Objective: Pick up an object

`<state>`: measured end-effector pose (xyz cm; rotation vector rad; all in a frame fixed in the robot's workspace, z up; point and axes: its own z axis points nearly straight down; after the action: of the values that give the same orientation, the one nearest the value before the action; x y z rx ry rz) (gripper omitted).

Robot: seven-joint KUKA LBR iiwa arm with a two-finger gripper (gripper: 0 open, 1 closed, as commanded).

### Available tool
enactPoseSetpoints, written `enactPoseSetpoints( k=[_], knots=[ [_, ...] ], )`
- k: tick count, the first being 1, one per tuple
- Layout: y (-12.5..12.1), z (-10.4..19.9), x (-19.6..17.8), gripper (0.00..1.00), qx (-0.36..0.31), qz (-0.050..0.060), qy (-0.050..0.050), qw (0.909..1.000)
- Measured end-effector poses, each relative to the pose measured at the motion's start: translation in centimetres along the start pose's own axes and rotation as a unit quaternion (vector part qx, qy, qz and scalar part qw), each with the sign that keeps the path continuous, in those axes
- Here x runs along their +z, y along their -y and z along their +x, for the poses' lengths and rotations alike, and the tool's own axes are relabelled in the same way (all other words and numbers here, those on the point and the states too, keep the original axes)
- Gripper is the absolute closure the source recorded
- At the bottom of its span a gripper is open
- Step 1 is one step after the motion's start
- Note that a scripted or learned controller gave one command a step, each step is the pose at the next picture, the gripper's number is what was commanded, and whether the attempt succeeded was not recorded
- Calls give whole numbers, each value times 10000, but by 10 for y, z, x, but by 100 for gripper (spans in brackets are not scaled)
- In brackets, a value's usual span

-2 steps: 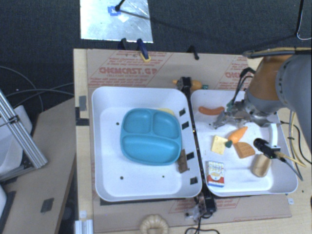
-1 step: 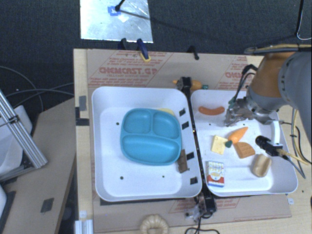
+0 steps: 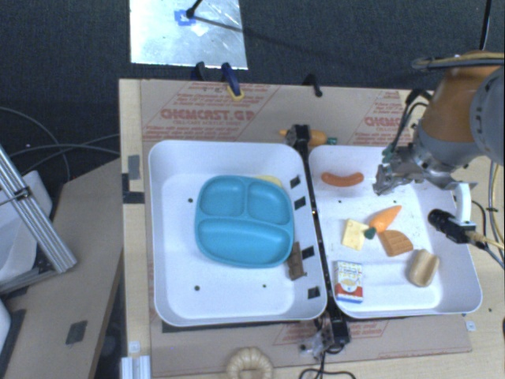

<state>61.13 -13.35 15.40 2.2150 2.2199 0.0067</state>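
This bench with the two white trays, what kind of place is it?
Probably a robotics lab test bench: a robot arm reaches over white bins holding toy food like a sausage and a blue plate, with loose cables around.

Blue divided plate flat in left bin. Shiny foil sheet lies beyond counter. Blue clamp on far edge. Braided ring near front edge.

Single fixed camera sat above the tabletop, looking down at a slant from a middling height. Both white bins, left bin and right bin, lay in frame whole. The arm entered from the right edge.
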Motion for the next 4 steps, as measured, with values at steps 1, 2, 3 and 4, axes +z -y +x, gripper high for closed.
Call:
enactPoseSetpoints(
  k=[1, 2, 3, 4],
  knots=[
    [-6, 4, -45, 100, -14, -2, 1, 10000],
    [-8, 4, -73, 100, -17, 9, -3, 10000],
    [-20, 48, -78, 100, -35, 16, -13, 10000],
    [-42, 97, -65, 100, -36, 19, -13, 10000]
  ],
)
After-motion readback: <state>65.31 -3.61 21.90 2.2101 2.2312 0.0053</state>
